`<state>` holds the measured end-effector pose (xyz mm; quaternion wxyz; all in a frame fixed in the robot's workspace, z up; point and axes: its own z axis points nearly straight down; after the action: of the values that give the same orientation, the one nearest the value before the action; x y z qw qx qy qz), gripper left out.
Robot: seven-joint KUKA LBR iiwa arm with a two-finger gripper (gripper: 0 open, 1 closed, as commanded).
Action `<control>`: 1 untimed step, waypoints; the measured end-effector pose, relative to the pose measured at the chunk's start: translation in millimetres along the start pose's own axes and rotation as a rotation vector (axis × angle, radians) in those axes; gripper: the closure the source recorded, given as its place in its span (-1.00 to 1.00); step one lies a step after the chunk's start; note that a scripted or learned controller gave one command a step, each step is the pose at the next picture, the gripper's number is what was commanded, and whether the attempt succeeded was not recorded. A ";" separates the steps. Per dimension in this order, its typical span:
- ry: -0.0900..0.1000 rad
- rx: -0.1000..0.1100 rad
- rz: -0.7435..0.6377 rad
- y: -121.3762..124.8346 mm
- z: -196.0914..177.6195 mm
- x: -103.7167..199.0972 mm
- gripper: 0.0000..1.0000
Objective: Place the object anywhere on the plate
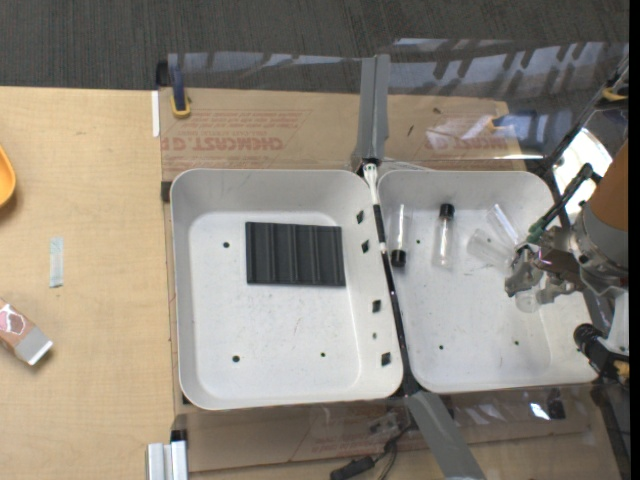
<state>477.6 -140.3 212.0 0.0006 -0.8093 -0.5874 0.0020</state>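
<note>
in right bin (440,363) | claw (527,280) near right edge | vials (443,234) apart

A flattened cardboard sheet (300,128) with reversed red print lies along the counter's (80,218) far edge, behind the two bins. A blue-and-yellow clamp (179,103) grips its far left corner. Toward the counter's left edge lie a small grey strip (56,263) and, nearer the front, a reddish-brown and white packet (20,333). An orange object (5,180) is cut off at the left edge.
</note>
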 end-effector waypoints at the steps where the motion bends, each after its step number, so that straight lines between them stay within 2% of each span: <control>1: 0.000 0.001 -0.110 -28.1 21.8 85.1 1.00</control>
<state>477.1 -50.6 190.1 0.0013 -0.7757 -0.6311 0.0021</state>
